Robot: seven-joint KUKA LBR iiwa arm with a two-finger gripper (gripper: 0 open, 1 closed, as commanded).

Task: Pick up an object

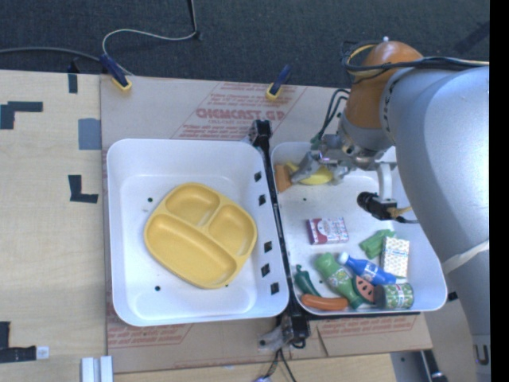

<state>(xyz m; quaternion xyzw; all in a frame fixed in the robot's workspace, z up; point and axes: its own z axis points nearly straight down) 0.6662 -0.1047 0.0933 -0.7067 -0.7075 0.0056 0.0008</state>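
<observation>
- The arm [437, 134] comes in from the right side of the camera view, and its broad grey body covers the right edge of the right bin [290, 213].
- The tool [318, 169] sits low over the far left corner of that bin, right at a yellow object [316, 178].
- That yellow object is mostly hidden by the tool; only a curved yellow strip and an orange bit beside it show, and what it is cannot be made out.
- The tool's tips merge with the yellow object and the dark wrist parts, so how far apart they stand, or whether they have hold of anything, cannot be told.
- Mid-bin lies a small red-and-white packet [328, 230], flat and apart from the others.
- Along the near side is a crowded heap: a green bottle [334, 270], a blue-and-white piece [367, 269], a light patterned box [395, 257], a watermelon slice [364, 288], a can [395, 295] and a hot dog [324, 301]. They touch and overlap, so their edges are hard to separate.
- The left bin [127, 213] holds a yellow divided plate [200, 234], lying flat near its middle.
- Both bins rest on cardboard [223, 114] on the counter [48, 237].
</observation>
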